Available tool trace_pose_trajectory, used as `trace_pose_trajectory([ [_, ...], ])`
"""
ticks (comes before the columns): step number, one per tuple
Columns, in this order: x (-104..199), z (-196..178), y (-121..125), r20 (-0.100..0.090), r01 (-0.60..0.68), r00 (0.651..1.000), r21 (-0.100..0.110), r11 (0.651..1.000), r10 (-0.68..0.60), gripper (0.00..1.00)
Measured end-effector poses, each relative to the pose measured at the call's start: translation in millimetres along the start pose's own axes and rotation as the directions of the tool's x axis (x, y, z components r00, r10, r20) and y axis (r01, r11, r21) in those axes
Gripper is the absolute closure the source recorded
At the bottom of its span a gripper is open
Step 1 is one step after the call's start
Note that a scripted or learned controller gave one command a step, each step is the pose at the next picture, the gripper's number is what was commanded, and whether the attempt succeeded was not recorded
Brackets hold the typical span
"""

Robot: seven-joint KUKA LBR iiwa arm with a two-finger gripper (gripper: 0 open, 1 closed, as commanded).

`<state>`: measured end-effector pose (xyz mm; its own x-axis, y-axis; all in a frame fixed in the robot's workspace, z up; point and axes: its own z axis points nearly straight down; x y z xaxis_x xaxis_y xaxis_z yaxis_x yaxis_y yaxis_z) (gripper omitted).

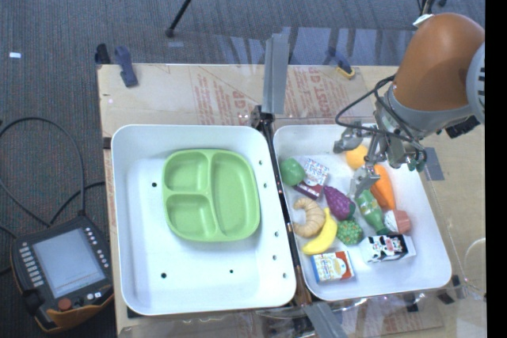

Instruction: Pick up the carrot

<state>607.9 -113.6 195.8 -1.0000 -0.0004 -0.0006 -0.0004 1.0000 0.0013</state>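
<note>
Metal two-finger pincer (372, 170) over right shallow white plastic bin (432, 265), fingers slightly apart, gripping nothing; tapered smooth orange plastic carrot (384, 190) lies just beside them.

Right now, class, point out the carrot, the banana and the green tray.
carrot (384, 192): camera view, on its orange body, right bin.
banana (320, 240): camera view, on its yellow curve, right bin.
green tray (234, 194): camera view, on its large compartment, left bin.
</note>
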Motion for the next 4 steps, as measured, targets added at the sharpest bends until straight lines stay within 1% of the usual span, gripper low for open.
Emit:
trace_pose_trajectory([
  [1, 0.5, 111.2, -71.2, -0.005, 0.094, 0.996, -0.002, 0.996, -0.094, 0.00],
  [2, -3.2, 97.1, -69.0, 0.005, 0.098, 0.995, -0.001, 0.995, -0.098, 1.00],
  [3, 2.4, 11.1, -30.2, 0.010, 0.181, 0.983, 0.003, 0.983, -0.181, 1.00],
  [4, 34.4, -28.1, -24.9, 0.003, 0.609, 0.793, 0.001, 0.793, -0.609, 1.00],
])
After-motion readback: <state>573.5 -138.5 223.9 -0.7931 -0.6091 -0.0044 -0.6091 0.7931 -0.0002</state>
